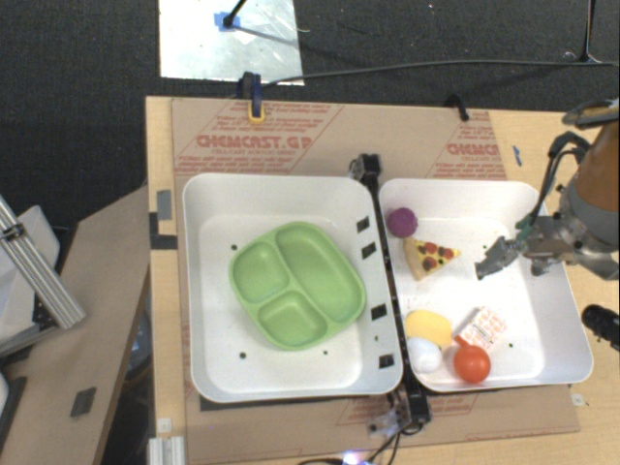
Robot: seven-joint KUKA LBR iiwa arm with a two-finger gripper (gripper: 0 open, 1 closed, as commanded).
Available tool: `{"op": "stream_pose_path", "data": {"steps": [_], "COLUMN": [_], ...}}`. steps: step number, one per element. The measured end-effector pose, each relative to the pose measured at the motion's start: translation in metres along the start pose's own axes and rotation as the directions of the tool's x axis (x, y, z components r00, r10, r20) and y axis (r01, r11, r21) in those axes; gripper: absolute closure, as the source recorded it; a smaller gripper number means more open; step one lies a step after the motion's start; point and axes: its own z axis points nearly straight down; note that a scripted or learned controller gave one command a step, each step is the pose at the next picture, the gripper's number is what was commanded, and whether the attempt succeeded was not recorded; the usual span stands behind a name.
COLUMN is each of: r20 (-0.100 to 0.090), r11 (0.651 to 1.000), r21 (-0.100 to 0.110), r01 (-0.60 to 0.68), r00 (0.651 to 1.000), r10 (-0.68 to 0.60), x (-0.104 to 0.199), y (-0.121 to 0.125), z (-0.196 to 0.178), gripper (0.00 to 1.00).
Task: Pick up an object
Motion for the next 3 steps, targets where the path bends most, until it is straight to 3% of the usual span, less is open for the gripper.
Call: {"op": "stream_pose_path", "data": {"steps": [1,3], "r20": [0.002,0.0], "r11": [1.0,1.0], "r21": [-0.01,-0.005], "r01": [0.002,0.0], "r00": [1.0,1.0], "r10": [-0.002,0.0], "x": [0.0,0.005], "y": [0.002,-0.01], "z": [-0.005,0.115], "gripper": [0.0,0.0]}}
